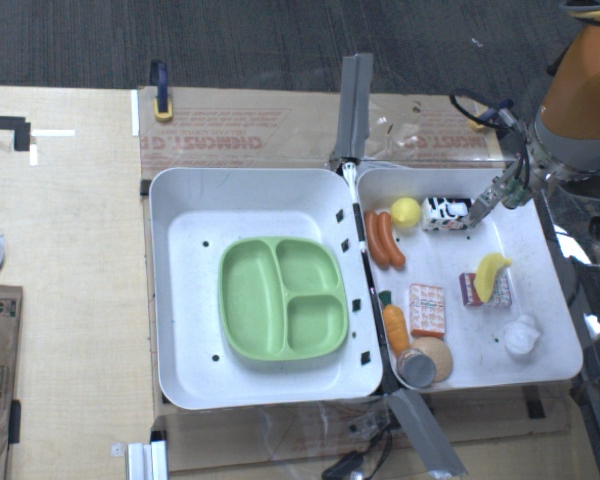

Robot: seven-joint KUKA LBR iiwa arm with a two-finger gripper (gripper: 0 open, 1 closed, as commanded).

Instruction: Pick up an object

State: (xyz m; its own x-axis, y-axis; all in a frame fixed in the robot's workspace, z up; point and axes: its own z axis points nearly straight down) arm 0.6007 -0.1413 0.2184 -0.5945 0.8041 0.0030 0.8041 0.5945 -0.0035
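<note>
The right bin (540,368) holds several small items. At its back lie a yellow ball (406,211) and a black-and-white carton (446,214). Two red sausages (384,239) lie near the left wall. A banana (491,271) rests on a small packet (472,289). A red-and-white packet (427,309), a carrot (395,329), a tin can (416,369), a tan disc (435,356) and a white lump (521,338) fill the front. My gripper (483,211) slants down from the upper right, its tip just right of the carton.
The left bin (180,358) bears a green divided plate (283,298). A grey divider post (354,108) stands between the bins at the back. The arm's orange band (580,78) hangs over the right bin's far right corner. A clamp (160,90) sits on the bench behind.
</note>
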